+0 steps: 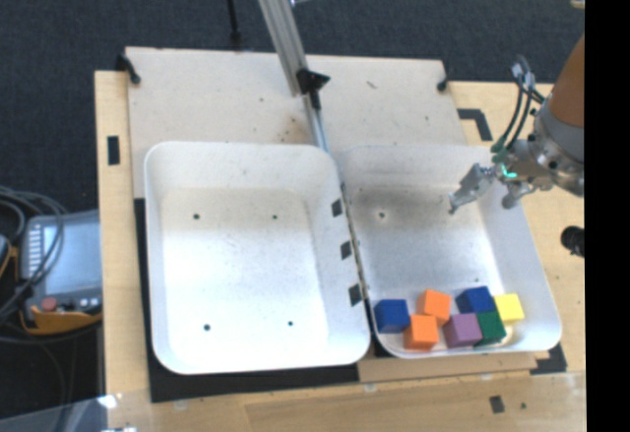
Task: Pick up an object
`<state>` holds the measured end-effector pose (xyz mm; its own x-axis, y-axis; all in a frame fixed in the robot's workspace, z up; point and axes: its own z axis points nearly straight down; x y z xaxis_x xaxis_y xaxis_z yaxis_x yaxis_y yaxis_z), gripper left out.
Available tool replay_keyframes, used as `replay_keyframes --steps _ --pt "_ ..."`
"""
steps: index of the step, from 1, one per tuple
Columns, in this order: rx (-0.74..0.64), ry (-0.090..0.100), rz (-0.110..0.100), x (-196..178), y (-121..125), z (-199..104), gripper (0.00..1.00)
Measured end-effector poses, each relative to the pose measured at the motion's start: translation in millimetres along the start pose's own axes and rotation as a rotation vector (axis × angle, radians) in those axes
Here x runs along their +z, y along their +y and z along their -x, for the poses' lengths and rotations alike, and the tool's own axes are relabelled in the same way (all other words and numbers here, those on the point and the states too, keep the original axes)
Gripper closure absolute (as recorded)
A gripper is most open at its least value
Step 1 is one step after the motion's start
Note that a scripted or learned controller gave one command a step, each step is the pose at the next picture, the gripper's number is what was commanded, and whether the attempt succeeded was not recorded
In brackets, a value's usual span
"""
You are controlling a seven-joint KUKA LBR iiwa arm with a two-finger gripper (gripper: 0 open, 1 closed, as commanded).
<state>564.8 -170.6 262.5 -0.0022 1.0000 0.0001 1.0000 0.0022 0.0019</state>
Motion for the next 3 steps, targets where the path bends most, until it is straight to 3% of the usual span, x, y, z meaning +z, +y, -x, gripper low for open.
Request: replay_keyframes --steps 3 --pt "0.008 -0.001 -0.006 141.7 9.5 -9.1 0.0"
